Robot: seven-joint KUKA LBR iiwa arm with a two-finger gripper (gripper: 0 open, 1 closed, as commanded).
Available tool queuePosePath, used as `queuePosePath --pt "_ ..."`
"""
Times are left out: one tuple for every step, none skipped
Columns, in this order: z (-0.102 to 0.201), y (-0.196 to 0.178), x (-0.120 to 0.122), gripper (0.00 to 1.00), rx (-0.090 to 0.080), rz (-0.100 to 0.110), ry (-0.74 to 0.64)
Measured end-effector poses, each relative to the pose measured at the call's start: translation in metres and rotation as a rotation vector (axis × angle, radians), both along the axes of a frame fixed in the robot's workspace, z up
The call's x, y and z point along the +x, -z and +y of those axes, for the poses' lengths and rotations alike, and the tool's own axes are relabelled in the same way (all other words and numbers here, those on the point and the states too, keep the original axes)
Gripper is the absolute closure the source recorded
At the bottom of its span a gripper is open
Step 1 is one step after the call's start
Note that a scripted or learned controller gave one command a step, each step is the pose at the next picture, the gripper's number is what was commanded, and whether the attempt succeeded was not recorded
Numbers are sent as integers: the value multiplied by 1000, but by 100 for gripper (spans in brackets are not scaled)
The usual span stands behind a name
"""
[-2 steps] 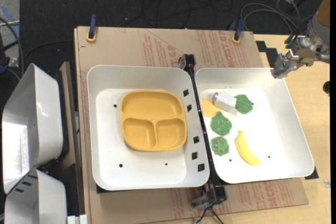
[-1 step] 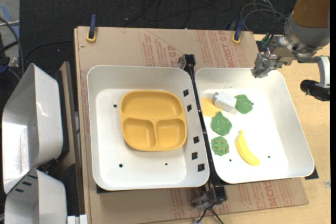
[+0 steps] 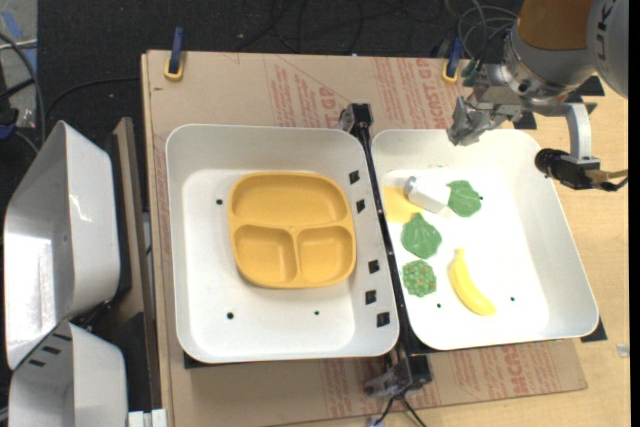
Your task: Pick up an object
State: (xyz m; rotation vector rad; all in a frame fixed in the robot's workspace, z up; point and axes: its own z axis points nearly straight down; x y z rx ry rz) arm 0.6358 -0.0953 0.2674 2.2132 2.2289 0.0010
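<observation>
The right bin holds a yellow banana, three green leafy toy pieces, a small white cylinder and a flat yellow piece. My gripper hangs above the bin's far left corner, up and right of the white cylinder, apart from every object. Nothing shows between its fingers.
The left bin holds a yellow divided tray. A black divider with clips runs between the bins. A cable bracket hangs off the arm over the right bin's far right edge. White containers stand at the left.
</observation>
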Motion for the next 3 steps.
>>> queuePosePath --pt "51 19 -5 100 1 3 -1" --pt "106 32 0 100 2 2 -1" --pt "160 24 -10 100 2 1 -2"
